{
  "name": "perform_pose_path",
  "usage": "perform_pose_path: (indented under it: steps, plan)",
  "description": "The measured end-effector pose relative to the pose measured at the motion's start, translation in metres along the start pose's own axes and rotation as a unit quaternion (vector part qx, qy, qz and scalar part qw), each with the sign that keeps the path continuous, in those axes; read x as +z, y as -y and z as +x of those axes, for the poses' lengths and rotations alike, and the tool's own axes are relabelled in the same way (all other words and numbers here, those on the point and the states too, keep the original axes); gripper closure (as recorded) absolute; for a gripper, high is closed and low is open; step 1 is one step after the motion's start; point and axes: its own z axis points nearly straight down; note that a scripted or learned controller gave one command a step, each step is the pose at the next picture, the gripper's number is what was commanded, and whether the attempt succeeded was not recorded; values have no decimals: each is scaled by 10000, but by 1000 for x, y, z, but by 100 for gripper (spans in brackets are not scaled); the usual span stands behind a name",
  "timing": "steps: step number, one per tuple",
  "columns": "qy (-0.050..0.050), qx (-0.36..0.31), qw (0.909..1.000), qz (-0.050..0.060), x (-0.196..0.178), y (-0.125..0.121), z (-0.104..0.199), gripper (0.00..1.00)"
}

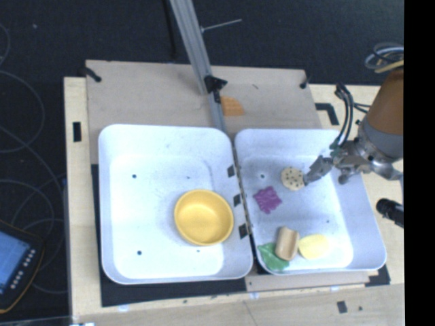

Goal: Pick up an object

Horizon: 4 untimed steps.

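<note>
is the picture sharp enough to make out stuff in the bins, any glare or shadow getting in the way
Camera view: soft all over, so the small round speckled piece by the gripper lacks detail; even light with slight glare on the white right bin; faint shadow under the yellow bowl; nothing hidden.

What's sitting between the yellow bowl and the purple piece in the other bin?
In the camera view, the two bins' adjoining rims lie between the yellow bowl and the purple piece, then bare white floor. No other object.
</note>
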Motion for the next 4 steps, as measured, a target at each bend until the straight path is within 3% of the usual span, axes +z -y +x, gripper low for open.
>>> perform_pose_path:
  steps: [1,3,4]
  plan:
    - [-1,7,10000,-2,0,0,0,0]
    - [9,25,10000,35,105,1,-7,0]
    - [16,33,10000,14,118,1,-8,0]
